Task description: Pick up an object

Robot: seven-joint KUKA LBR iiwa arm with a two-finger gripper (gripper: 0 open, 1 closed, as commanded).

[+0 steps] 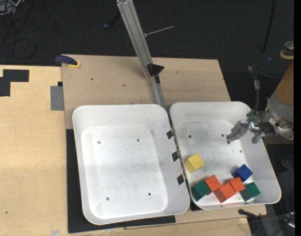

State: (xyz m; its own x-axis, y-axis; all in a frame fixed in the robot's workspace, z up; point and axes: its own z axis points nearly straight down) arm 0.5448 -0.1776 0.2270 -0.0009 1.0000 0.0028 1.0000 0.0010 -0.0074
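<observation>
Reaching from the right, the tool (243, 132) hangs spread and empty above the right bin (209, 113).

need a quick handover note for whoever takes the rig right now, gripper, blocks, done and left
Gripper: over the right bin's upper right part, nothing between its fingers; whether open or shut is unclear.
Blocks: all in the right bin's lower part. Yellow block sits alone near the divider; blue block, two orange blocks and two green blocks cluster along the front edge.
Done: nothing picked yet.
Left: lower onto one block, probably the isolated yellow one, grip and lift.
</observation>
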